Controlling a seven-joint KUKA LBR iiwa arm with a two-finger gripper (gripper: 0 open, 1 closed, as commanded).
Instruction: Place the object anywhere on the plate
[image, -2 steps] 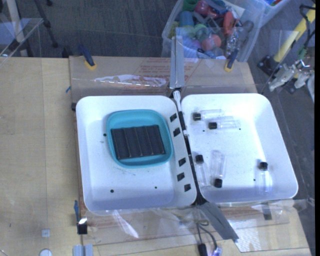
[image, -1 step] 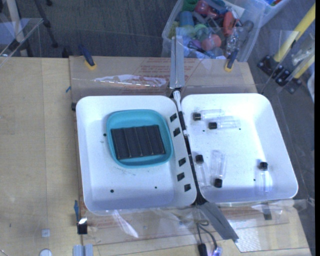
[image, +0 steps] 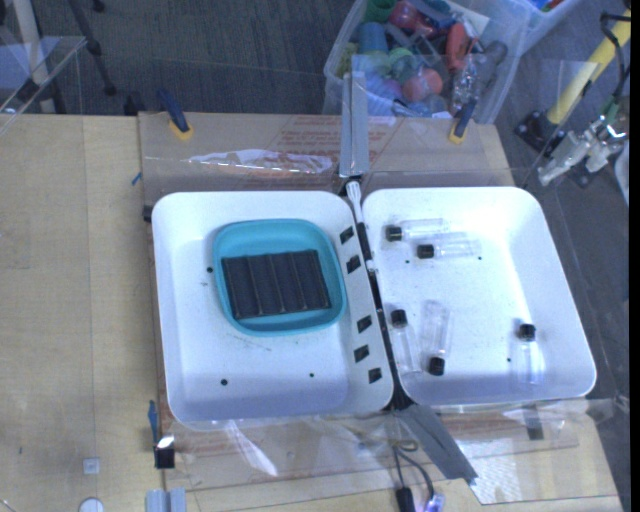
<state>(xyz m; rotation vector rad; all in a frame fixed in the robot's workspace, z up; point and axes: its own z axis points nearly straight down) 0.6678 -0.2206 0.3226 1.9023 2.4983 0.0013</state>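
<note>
A teal, rounded-square plate (image: 228, 252) lies in the middle of the left white bin (image: 190, 370). A flat black ribbed block (image: 275, 283) rests on the plate and covers most of its floor, turned slightly. In the right white bin (image: 560, 300) several clear vials with black caps lie scattered. Two of them (image: 415, 231) (image: 445, 247) are near the back, two (image: 400, 330) (image: 435, 340) are near the divider, and one (image: 527, 350) is at the front right.
A divider with black tabs (image: 362, 320) runs between the bins, and a metal strip (image: 350, 125) rises behind it. A clear tub of colourful toys (image: 430, 45) stands at the back. Blue clamps (image: 178, 122) hold the board. Cables and tools (image: 585, 140) sit at the right.
</note>
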